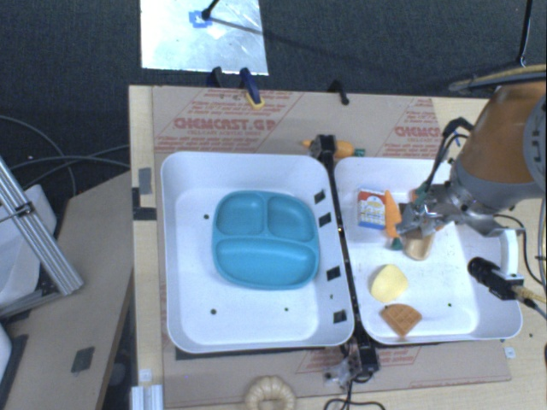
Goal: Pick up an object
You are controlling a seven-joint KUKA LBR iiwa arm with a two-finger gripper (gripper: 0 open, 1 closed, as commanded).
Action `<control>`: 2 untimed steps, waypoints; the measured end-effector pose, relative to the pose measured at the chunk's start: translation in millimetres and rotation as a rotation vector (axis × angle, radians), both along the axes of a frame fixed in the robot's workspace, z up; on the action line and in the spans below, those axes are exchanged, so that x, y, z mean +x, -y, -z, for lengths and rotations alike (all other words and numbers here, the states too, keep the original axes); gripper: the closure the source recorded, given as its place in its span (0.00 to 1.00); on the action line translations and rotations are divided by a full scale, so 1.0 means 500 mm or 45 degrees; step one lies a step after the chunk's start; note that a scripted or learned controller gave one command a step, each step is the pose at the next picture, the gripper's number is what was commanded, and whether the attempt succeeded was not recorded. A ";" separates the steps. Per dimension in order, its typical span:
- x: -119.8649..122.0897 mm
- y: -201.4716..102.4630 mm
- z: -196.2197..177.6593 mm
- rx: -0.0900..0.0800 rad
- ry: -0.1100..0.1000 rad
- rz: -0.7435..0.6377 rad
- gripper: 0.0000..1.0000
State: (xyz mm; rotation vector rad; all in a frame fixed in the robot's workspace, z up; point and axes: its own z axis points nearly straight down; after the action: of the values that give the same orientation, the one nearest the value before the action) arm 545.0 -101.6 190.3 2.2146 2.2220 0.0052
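Where the grey arm (504,156) with its orange band reaches in from the right, the claw (416,222) sits low over the right bin (487,310), and whether it is clenched or released cannot be told from above. Directly under it, at its lower edge, lies a tan bread-like piece (418,247), close enough that contact cannot be ruled out, though nothing shows clearly between the claw's parts. Just to its left an orange carrot (391,213) lies lengthwise, touching or overlapping the right side of a small white carton (370,209) with red and blue print. Lower in the same bin rests a pale yellow lemon-like object (388,283), and just below it, near the bin's front wall, a brown waffle-like wedge (401,318). A black fitting (491,278) hangs over the bin's right side. Across the black-clipped seam, the left bin (184,229) holds a blue divided plate (264,238) with three compartments, lying flat near the middle. Both bins stand on a cardboard sheet (222,122) with red lettering, which covers the tabletop (141,135). Blue and yellow clamps (250,88) grip the sheet's far edge, and a beige ring (271,393) lies by its near edge. Beyond is dark carpet (68,49) with a shiny square panel (203,22), and an aluminium frame (34,237) stands at the left.
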 end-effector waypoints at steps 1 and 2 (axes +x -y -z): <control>0.003 0.000 -0.073 0.000 0.000 -0.001 1.00; -0.060 -0.077 -0.086 0.003 -0.007 -0.005 1.00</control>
State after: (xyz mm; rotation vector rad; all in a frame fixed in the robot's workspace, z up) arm 515.0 -63.1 233.4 2.2144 2.2299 0.0016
